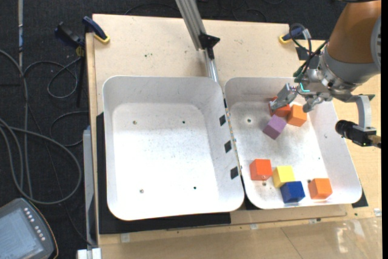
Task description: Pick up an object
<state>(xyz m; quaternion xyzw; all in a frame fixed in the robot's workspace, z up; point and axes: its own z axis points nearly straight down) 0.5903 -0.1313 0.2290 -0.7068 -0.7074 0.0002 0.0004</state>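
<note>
In right bin: pincer spread wide over partly hidden orange cubes.

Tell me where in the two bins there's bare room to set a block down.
The left bin is bare floor from wall to wall. In the right bin, a bare strip runs between the purple block and the front row starting at the orange block. It is crowded under the gripper.

White bins; orange cubes, yellow cube, blue cube, purple cube.
</note>
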